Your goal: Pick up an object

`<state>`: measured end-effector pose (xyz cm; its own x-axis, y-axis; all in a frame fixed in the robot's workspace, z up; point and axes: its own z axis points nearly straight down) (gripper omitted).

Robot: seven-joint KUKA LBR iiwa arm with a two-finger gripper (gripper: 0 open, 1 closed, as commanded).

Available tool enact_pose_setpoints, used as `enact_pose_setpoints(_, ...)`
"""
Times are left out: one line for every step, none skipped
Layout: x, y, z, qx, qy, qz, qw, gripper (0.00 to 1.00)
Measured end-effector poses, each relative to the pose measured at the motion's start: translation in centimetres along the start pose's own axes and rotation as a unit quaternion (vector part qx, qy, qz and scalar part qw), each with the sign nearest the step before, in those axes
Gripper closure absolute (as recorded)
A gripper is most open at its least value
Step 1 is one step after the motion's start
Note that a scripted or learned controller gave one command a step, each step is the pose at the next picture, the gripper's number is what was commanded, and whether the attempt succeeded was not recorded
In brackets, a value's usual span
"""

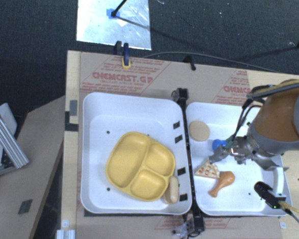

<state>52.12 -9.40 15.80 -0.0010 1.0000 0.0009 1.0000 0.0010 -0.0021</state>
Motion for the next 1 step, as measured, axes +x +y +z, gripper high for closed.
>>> enact_pose_setpoints(0.84,-0.67,5.43,0.001,0.0,0.0,1.0,0.0)
